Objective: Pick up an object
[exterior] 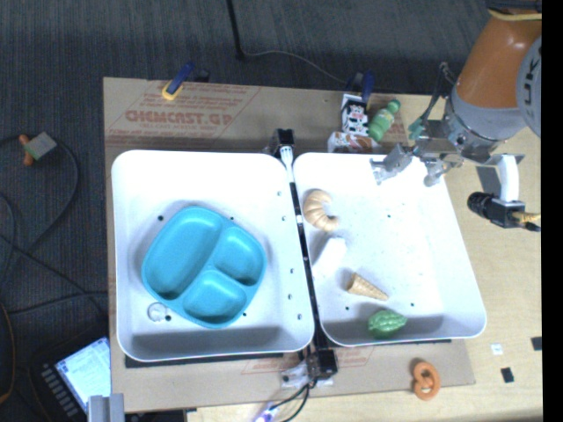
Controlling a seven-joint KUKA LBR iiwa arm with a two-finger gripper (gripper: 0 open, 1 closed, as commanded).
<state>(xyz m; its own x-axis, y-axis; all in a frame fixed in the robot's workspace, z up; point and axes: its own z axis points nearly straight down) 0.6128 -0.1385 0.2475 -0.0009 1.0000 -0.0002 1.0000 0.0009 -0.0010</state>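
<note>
Hovering open end effector (407, 169) above right bin (457, 236), nothing between fingers.

There was just one camera, mounted above the bench (220, 112) and angled down at a slant. It took in both white bins, the left bin (132, 170) and the right bin (457, 262), side by side, plus dark carpet (70, 33) beyond. The arm (497, 55) came in from the frame's right. Pretty far back, so everything fit in one shot.
</note>
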